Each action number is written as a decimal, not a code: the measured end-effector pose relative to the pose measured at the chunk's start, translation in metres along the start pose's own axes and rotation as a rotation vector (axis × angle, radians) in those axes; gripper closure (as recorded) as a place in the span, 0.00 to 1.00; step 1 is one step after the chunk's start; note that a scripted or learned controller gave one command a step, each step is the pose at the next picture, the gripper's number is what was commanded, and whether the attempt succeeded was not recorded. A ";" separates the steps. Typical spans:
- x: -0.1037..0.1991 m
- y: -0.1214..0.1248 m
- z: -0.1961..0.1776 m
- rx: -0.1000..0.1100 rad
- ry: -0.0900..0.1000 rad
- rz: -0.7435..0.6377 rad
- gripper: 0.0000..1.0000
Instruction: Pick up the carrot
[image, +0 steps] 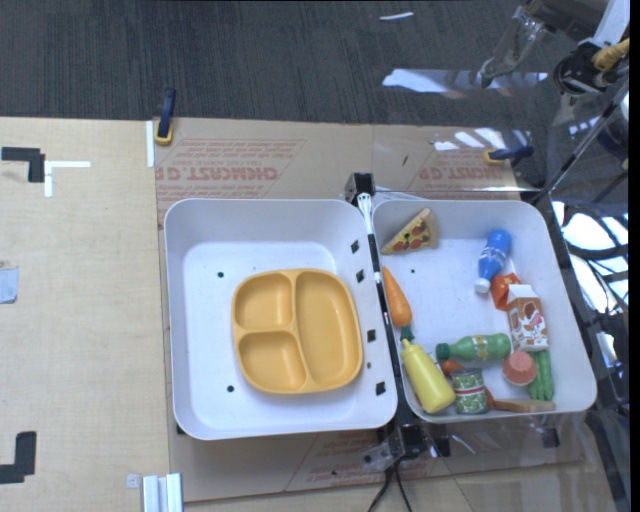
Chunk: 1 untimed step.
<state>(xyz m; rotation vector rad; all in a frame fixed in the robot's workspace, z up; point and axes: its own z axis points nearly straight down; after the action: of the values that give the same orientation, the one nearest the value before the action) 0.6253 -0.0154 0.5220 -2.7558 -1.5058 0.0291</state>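
**A:** Start at the left. How many bins, and what sits in the first?

**B:** Two white bins side by side. The left bin (190, 330) bears one thing — a yellow divided plate (297, 330) with three compartments, lying flat near its middle.

**A:** And the right bin?

**B:** The right bin (455, 255) has the rest. One carrot (397, 297), orange, lies along the bin's left wall, just past the divider between the bins, its thin end toward the far side. Just below it, near touching its thick end, is one yellow mustard bottle (426, 377) lying on its side.

**A:** Further along?

**B:** One pizza slice (410, 233) in the far left corner, well apart from the others. One green bottle (473, 349) on its side, and just beneath it one small can (470, 390). One blue-and-white bottle (492, 260) toward the far side, one small carton (526, 318) with red print, and beside that a pink round piece (519, 368) — what it is I cannot tell. Something green (543, 378) lies at the near right corner.

**A:** The gripper?

**B:** I can't make it out, so whether it is apart or together I cannot tell.
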 end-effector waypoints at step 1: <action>0.002 0.001 -0.006 0.003 -0.005 -0.006 1.00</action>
<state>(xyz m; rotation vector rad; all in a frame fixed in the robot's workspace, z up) 0.6273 -0.0143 0.5278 -2.7513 -1.5135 0.0374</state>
